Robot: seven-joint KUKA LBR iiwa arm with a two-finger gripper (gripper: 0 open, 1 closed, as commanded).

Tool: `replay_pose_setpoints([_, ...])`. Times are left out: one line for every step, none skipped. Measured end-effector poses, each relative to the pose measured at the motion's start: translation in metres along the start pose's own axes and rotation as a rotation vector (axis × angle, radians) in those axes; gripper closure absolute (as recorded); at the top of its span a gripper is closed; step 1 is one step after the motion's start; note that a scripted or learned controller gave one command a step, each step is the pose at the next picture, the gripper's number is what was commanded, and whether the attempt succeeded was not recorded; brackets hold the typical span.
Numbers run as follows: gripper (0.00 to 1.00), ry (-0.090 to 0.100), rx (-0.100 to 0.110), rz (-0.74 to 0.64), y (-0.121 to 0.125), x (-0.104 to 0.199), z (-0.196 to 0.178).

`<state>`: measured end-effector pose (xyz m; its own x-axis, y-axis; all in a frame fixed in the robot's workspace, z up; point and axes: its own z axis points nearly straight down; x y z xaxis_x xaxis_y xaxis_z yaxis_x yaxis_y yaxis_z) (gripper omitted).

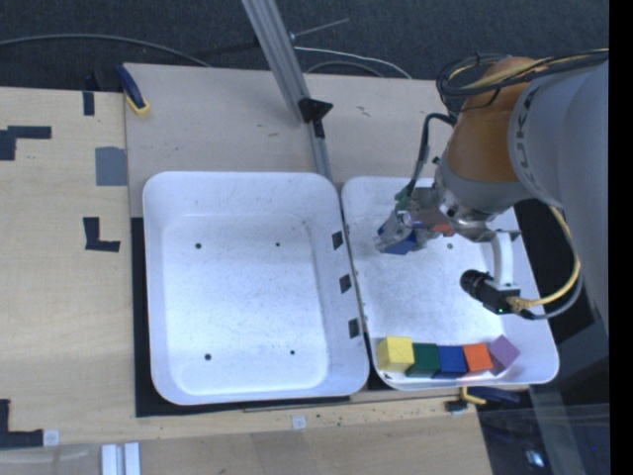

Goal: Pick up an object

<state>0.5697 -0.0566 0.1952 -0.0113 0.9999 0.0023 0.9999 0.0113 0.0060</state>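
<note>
Over the upper part of the right bin [539, 364], the hand [399, 234] points left and down, with something blue [404, 247] showing at its tip. Whether that blue piece is a block gripped by the hand or merely lying under it cannot be told, nor how far the hand is open. Five blocks sit well apart from it, in a row along the bin's near edge: yellow [396, 352], green [425, 358], blue [452, 360], orange [478, 357] and purple [503, 350].

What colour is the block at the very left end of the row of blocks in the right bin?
Yellow. The block shows clearly in the camera view.
</note>
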Motion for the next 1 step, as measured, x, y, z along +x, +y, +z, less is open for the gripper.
replay_pose_setpoints([1.00, 0.001, 0.009, 0.002, 0.0141, 0.0915, 0.0046])
